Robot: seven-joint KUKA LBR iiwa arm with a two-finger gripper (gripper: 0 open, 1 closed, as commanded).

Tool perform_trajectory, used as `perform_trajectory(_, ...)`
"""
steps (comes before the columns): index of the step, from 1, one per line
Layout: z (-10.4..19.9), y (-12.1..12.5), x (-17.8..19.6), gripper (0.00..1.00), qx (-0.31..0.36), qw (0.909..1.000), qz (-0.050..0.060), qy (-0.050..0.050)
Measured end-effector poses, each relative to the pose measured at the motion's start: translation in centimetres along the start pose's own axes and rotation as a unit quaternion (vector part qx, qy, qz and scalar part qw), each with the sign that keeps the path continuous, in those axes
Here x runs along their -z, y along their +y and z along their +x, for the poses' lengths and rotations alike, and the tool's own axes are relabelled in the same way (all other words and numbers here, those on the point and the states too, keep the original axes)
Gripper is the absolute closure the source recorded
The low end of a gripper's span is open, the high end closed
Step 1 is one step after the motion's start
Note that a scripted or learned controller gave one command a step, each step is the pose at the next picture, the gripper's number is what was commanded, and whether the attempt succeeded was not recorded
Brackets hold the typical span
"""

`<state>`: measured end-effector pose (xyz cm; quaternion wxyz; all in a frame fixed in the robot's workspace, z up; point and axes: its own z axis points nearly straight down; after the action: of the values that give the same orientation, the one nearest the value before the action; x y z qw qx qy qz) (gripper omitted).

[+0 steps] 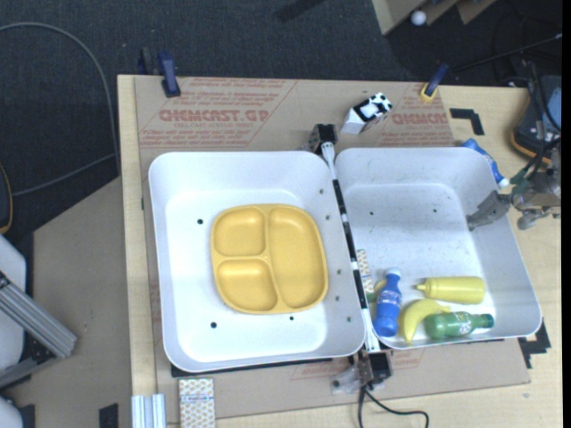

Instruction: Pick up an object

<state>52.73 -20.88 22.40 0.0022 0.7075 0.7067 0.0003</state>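
**White bins, four small things in the right one, claw at the far right rim**

White plastic makes up both shallow bins, set side by side on a bench topped with printed cardboard (pixel 268 105); nearest the camera, along the front wall of the right bin (pixel 419 176), four objects crowd together; a blue bottle (pixel 387 308) with a yellow cap stands at the left of the group, close to the divider between the bins; a yellow banana (pixel 416 316) curves just beside it; a green bottle (pixel 457 325) lies on its side, touching the banana's right end; a yellow mustard-style bottle (pixel 453 287) lies on its side just behind those two.

In the left bin (pixel 178 239) a yellow plate (pixel 268 259) with three compartments rests flat near the middle, well apart from the objects in the other bin.

Farther back and to the right, the gripper (pixel 500 205) sits at the right bin's right rim, above the bin floor and well apart from the four objects; nothing shows between its fingers, and whether they stand wide or narrow cannot be told at this size.

Beyond the bins, a small black-and-white object (pixel 370 111) lies on the cardboard near the far edge; blue clamps (pixel 166 71) grip the bench's far corners.
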Motion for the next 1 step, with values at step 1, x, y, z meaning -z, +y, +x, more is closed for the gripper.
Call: perform_trajectory(1,6.46,-4.74,-9.96,0.00,0.001,1.0000,0.001,0.001)
